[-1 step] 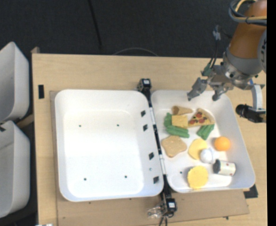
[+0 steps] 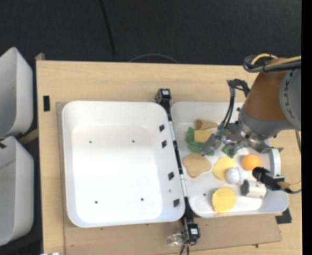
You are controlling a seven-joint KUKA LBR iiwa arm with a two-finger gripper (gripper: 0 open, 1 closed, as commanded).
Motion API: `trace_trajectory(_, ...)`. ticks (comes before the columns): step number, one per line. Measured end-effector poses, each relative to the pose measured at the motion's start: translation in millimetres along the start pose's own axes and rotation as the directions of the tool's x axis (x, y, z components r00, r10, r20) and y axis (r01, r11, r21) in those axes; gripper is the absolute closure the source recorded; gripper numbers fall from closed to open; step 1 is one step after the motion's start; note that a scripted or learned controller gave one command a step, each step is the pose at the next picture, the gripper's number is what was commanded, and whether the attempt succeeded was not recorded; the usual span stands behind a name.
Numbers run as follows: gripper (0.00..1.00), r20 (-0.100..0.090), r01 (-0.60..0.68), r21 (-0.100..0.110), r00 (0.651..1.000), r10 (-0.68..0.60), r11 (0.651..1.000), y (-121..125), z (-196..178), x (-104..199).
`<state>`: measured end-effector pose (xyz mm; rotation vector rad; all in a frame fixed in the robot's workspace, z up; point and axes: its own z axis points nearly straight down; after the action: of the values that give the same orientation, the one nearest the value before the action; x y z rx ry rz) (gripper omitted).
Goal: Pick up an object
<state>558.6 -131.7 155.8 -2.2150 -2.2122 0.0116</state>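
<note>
the grey arm with its orange band (image 2: 264, 102) reaches in from the right and bends down over the right bin (image 2: 198, 209), its wrist low above the bin's middle. the hand (image 2: 215, 144) points toward the left of the view, down among the objects, at the edge of a green piece (image 2: 192, 138) and just below a pale yellow block (image 2: 202, 135). whether it is open or closed, and whether it has hold of anything, cannot be told from this angle; no object is plainly seen in its grip.

the objects all lie in the right bin. a tan piece (image 2: 202, 124) sits at the top, touching the yellow block. a beige toast-shaped piece (image 2: 197, 166) lies near the divider between the bins. beside it to the right is a yellow lump (image 2: 222, 167), with a white ball (image 2: 233, 176) touching its lower right edge and an orange ball (image 2: 251, 161) just beyond. a round yellow object (image 2: 223, 200) rests near the bin's front wall, and a small white and black item (image 2: 253, 189) lies to its right.

the left bin (image 2: 70, 116) sits beside it on the wooden tabletop (image 2: 102, 78), the two rims touching.
</note>
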Motion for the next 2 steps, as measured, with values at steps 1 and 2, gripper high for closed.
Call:
trace_trajectory(1, 0.0, 0.003, 0.006, -0.014, 1.0, -0.006, 1.0, 39.2, 44.4, 36.4)
trace_trajectory(2, 0.0, 0.001, -0.001, 0.015, 1.0, 0.001, 1.0, 99.3, 53.1, 32.9)
